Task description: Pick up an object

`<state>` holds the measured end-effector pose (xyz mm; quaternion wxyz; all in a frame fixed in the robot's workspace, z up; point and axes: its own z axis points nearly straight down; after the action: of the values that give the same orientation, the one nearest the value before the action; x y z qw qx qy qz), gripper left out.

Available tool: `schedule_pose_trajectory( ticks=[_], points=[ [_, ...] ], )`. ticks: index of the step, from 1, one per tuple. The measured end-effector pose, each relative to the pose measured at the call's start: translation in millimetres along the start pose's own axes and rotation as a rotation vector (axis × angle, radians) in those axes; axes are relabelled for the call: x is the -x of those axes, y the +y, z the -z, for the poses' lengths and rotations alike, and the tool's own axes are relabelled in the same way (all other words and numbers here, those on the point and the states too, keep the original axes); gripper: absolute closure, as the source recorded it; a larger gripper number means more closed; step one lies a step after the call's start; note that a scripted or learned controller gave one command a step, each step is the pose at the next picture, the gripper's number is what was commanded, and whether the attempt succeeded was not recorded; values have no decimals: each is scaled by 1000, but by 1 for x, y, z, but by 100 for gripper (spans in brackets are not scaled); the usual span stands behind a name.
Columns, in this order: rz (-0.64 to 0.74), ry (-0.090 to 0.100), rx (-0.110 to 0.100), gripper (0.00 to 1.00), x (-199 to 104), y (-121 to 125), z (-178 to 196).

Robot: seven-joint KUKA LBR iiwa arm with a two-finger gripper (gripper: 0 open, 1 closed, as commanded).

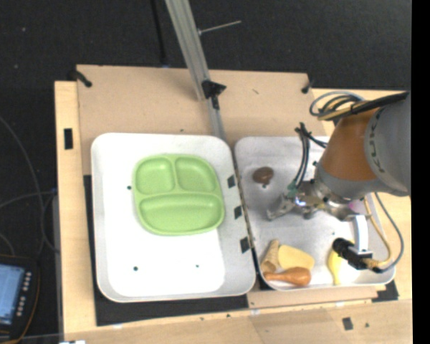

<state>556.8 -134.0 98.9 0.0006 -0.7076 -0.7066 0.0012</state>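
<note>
The right bin (272, 153) holds several small items. A small brown lump (263, 175) lies near its far left. Along the front edge sit a yellow wedge (295, 256), a tan piece (271, 252) and an orange-brown carrot-like piece (289, 276). A yellow banana-like item (335, 268) lies at the front right. My gripper (278, 211) hangs low over the bin's middle, below and right of the brown lump and above the yellow wedge. Nothing shows in its grasp.
The left bin (115, 264) carries a green divided plate (178, 194) in its upper half. A metal pole (190, 41) slants down from the top to between the bins. Cables (376, 253) loop by the arm's wrist at the right bin's right side.
</note>
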Motion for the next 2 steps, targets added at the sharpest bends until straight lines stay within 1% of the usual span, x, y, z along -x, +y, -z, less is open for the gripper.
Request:
schedule_pose_trajectory(
  ticks=[1,2],
  points=[
    [-6,-1,6,100,1,2,13],
    [4,-1,9,100,-1,11,61]
  ],
)
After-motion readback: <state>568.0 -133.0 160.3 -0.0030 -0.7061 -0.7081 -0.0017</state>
